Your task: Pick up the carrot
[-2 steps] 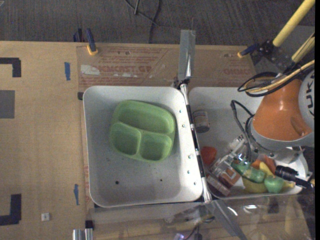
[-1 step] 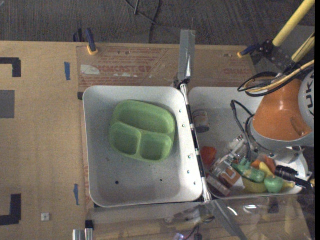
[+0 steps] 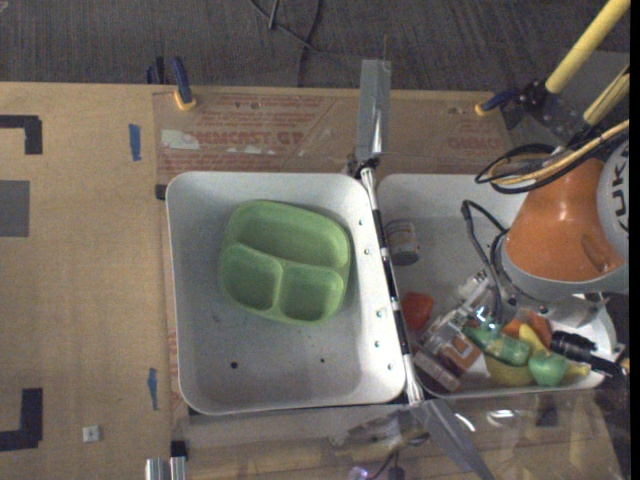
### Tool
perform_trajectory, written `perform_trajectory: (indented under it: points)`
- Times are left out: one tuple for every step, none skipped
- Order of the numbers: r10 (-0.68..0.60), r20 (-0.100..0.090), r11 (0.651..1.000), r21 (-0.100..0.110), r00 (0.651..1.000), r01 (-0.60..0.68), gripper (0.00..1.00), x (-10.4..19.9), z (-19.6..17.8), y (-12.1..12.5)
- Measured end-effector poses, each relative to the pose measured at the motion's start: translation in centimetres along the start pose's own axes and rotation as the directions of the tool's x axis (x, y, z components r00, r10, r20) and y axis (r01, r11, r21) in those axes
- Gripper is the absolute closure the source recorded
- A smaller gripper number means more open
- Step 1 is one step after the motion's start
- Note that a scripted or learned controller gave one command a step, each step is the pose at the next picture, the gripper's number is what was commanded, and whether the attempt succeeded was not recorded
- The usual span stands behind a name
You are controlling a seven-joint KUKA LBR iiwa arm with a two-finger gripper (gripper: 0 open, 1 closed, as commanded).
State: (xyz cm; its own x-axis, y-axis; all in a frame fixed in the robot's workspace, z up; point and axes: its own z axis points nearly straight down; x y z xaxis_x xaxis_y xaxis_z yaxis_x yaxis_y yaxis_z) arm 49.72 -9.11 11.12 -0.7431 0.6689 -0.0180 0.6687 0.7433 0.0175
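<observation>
In the right bin [image 3: 430, 203], a small orange piece that looks like the carrot [image 3: 527, 326] peeks out from under the arm's wrist, among green and yellow toy foods [image 3: 512, 352]. My gripper [image 3: 462, 326] hangs low over the bin's near half, just left of that pile and right of a red item [image 3: 417, 308]. A brownish object [image 3: 452, 353] lies directly below the gripper. The orange band [image 3: 560, 233] and wrist hide most of the carrot.
The left bin [image 3: 200, 348] holds a green divided plate [image 3: 285, 261]. A small grey can [image 3: 402, 241] stands by the right bin's left wall. A metal divider [image 3: 372, 118] runs between the bins. Cables [image 3: 520, 168] loop above the arm.
</observation>
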Motion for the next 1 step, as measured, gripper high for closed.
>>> perform_trajectory:
  points:
    - [0.000,0.000,1.000,0.000,1.000,0.000,0.00,0.00,0.00,0.00]
